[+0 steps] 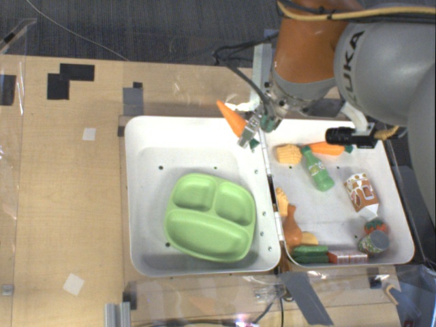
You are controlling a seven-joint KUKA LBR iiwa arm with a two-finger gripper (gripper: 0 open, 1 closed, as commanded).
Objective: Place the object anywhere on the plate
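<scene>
The hand (pixel 255 128) sits at the upper middle of the frame, above the wall between the two bins, and an orange carrot (pixel 232 118) juts from it; whether it is clamped on the carrot I cannot tell. The carrot's long axis slants, tip toward the upper left. It hangs over the left bin's (pixel 146 182) far edge (presumably bound for the green plate (pixel 211 216) below).

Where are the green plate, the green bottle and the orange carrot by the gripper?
green plate (pixel 211 216), camera view, on the divider ridge near its centre.
green bottle (pixel 317 170), camera view, mid-body.
orange carrot (pixel 233 118), camera view, on its orange body.
gripper (pixel 252 133), camera view, at the fingertips.
</scene>
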